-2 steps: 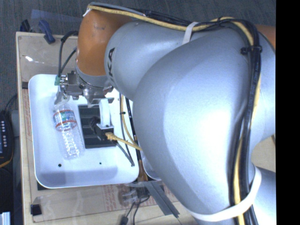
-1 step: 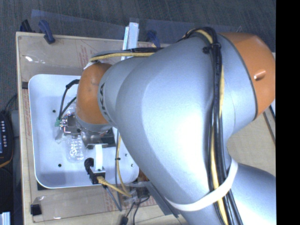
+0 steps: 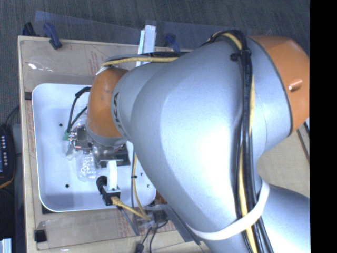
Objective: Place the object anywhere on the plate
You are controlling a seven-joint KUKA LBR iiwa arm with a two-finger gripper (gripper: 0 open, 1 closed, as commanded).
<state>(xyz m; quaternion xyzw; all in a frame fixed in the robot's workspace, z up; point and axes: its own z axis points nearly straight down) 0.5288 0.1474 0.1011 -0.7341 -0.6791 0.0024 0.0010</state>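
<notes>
so the only thing i can pick out as the object is a small clear, glassy-looking lump on the floor of the left white bin, toward the near side of it. it's see-through and blurry, so i can't say what it actually is.

my end effector is right above that lump in this view, low in the same bin, just beside it or touching it, can't tell which. it's a jumble of metal and small parts from this angle, so i honestly can't tell if it's open, closed or gripping anything.

pose-wise: my arm comes in from the right and bends down steeply into the bin. the orange band sits right over the wrist, and the wrist points down and a bit left. black cables loop off the band toward the end effector. a white bracket with a black plug hangs off the near side of the wrist, and a yellow cable runs along there.

what's in the way: mostly me. my big grey elbow and the orange joint behind it cover the whole right half of the tabletop, plus the right edge of the left bin. a bit of something orange peeks out under my arm at the near edge, can't tell what.

around that: blue clamps on the far tabletop edge, dark carpet beyond, and a black device at the left edge.
</notes>
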